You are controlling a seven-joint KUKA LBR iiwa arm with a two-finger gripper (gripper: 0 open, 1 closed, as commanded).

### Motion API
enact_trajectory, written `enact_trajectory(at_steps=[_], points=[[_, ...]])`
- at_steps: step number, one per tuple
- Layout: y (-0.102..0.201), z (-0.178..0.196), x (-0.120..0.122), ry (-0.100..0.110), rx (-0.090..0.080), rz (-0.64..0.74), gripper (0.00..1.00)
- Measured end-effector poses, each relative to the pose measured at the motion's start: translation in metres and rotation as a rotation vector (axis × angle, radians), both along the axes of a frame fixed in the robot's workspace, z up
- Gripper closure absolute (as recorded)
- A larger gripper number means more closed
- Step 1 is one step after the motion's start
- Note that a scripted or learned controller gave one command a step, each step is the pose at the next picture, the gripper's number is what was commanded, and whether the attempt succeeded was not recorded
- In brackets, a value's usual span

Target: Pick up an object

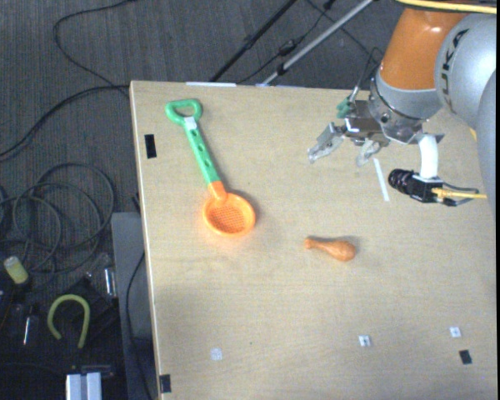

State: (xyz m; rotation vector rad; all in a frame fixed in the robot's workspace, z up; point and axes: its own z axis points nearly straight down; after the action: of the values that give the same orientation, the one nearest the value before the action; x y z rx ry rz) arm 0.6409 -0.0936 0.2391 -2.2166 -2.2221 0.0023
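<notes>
Pale wood bench (pixel 275 332). Scoop (pixel 210 173), green handle, orange bowl: left of centre, handle pointing far. Orange drumstick (pixel 332 247): centre, right of scoop, well apart. Tool (pixel 340 152): far right, fingers spread, nothing between them. Cables (pixel 50 198): floor (pixel 67 57), left.

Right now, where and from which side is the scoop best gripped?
Probably the scoop by its straight green handle, midway along, coming from straight above and closing across it. The handle lies flat and is slim, while the orange bowl looks too wide.
</notes>
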Motion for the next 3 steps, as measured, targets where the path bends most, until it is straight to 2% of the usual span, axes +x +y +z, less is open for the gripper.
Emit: enact_trajectory(at_steps=[1, 2, 3], points=[[0.089, -0.035, -0.054, 0.001, 0.0, 0.116, 0.0], [0.163, -0.057, -0.039, 0.0, 0.0, 0.23, 0.0], [0.197, -0.155, 0.013, -0.001, -0.001, 0.411, 0.0]])
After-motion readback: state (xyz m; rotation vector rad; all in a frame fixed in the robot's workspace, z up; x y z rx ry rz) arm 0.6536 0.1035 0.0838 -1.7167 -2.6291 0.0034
